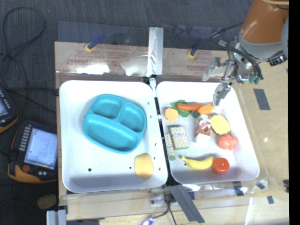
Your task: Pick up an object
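Camera view, bins: two shallow white bins side by side, the left bin (70, 125) and the right bin (246, 139), their inner rims touching down the middle.

Camera view, left bin contents: two things. One blue divided plate (115, 122) with three compartments lies tilted across the middle; one yellow potato-like lump (144, 165) sits near the front right corner, apart from the plate.

Camera view, right bin contents: about nine small toy foods (some overlap, so the count is rough). One carrot (189, 106) and one orange wedge (206, 109) lie at the back; one small yellow piece (171, 115) lies to their left; one patterned box (178, 137) lies near the left wall; one brown-and-white carton (203, 125) stands in the middle, touching one round yellow fruit (220, 124); one pinkish-red fruit (227, 142) lies just beside that; one banana (197, 162) and one red tomato (221, 165) lie near the front.

Camera view, arm: one arm (265, 13) with an orange band enters from the upper right.

Camera view, gripper: one gripper (221, 93) hangs over the back right part of the right bin, above the orange wedge; nothing is seen between its fingers, and whether they are spread or closed I cannot tell.
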You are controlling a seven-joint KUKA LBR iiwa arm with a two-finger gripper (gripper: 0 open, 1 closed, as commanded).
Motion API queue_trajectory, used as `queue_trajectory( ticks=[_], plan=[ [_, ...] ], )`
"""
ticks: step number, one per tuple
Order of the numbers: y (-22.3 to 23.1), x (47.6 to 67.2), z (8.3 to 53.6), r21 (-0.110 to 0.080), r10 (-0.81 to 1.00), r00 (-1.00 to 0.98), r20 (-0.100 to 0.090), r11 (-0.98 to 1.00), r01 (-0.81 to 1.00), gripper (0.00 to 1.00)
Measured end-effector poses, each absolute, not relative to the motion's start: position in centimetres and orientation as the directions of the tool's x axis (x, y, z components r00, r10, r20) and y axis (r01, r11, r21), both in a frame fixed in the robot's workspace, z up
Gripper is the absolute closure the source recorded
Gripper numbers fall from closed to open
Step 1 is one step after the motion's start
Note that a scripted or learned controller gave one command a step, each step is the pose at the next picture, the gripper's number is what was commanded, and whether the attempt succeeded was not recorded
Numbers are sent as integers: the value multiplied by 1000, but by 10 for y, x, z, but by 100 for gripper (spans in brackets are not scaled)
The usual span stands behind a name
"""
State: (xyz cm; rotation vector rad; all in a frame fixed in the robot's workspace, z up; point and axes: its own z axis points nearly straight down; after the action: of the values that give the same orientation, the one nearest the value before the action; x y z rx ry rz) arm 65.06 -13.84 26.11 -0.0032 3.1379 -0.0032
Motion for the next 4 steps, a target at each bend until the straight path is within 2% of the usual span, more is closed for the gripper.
queue_trajectory(
  ticks=[1, 2, 3, 4],
  plan=[
    [-174, 669, 207, -2, -2, -1000, -2, 1000, -2, 0],
    [-199, 670, 175, -1, 230, -973, -3, 973, 230, 0],
    [-189, 644, 149, -1, 535, -845, -3, 845, 535, 0],
    [-218, 652, 225, -1, 650, -760, -5, 760, 650, 0]
  ],
)
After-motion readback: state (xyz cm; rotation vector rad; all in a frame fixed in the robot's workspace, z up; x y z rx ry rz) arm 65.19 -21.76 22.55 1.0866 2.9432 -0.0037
